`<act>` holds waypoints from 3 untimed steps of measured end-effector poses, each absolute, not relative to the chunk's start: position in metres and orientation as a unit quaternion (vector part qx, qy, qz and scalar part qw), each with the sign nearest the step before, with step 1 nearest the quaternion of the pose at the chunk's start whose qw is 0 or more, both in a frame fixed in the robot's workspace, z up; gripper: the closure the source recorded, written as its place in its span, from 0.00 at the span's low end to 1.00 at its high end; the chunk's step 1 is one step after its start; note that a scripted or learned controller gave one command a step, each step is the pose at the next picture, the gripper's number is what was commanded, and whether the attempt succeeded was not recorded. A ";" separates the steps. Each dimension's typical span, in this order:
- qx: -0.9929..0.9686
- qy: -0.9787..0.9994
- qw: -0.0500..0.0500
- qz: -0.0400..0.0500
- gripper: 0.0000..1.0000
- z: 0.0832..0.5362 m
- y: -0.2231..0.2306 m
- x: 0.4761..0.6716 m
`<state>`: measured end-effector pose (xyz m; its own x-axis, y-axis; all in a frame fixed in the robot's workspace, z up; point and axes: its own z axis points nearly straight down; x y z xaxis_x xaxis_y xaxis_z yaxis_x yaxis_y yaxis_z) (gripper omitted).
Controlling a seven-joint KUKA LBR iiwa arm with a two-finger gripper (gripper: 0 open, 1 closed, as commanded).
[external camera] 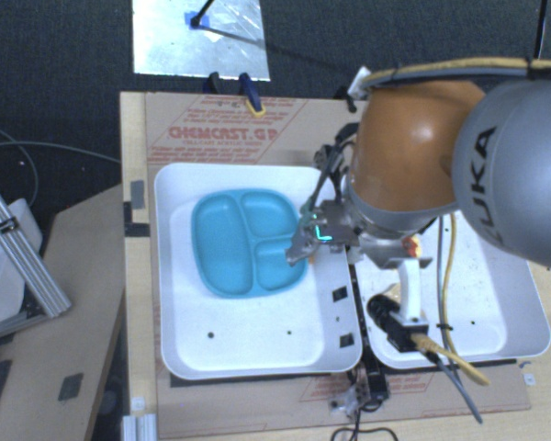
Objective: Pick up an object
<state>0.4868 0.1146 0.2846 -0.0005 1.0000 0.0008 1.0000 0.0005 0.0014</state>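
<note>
Blue and sectioned, the plate [243,242] lies flat in the upper part of our left bin [248,352]. Our tool [305,246] sits at the plate's right edge, over the bin's right side; we cannot tell how it is set or whether it has hold of anything. Behind it, our grey and orange arm [441,154] covers much of the right bin [510,329] on the tabletop [230,122].

Glossy blue plastic tray [245,242] in a smooth white plastic bin [248,352] on matt cardboard [225,131].
</note>
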 end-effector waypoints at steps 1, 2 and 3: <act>0.707 0.707 0.001 0.002 1.00 0.295 0.115 0.488; 0.705 0.709 0.004 0.008 1.00 0.451 0.134 0.487; 0.704 0.710 0.002 0.003 1.00 0.454 0.133 0.487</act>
<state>0.4875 0.1330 0.4541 -0.0082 1.0000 0.0023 0.9999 0.0082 0.0072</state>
